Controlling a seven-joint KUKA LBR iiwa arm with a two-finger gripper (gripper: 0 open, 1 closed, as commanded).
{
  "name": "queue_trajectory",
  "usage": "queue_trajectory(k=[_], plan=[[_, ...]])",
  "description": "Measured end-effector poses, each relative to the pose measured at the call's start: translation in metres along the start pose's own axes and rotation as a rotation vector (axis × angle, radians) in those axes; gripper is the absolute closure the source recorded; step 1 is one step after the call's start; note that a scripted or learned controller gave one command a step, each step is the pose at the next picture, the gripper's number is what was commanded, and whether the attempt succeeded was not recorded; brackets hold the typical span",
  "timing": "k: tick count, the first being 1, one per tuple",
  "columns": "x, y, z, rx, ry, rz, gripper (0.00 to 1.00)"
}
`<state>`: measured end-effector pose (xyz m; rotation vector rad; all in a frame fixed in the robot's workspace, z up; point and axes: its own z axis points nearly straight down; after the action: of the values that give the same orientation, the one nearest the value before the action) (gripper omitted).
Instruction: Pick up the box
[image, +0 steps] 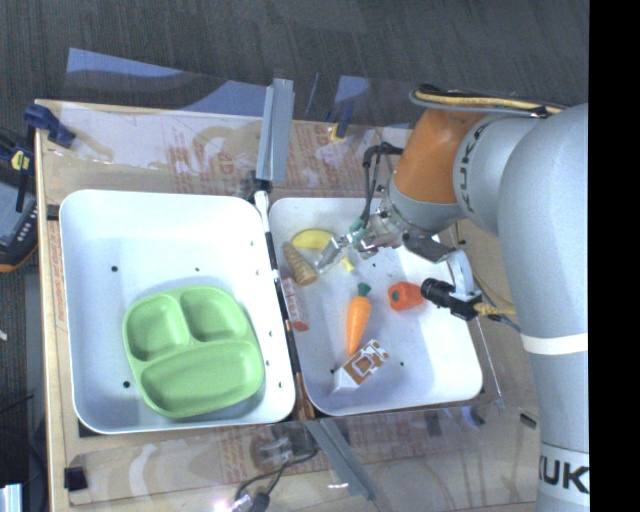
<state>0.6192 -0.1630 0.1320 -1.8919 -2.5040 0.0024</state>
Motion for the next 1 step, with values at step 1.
queue_trajectory(k=[1], plan=[[0.0302,0.0173,-0.0268,-0.003,-0.003,-0.255,0.00]])
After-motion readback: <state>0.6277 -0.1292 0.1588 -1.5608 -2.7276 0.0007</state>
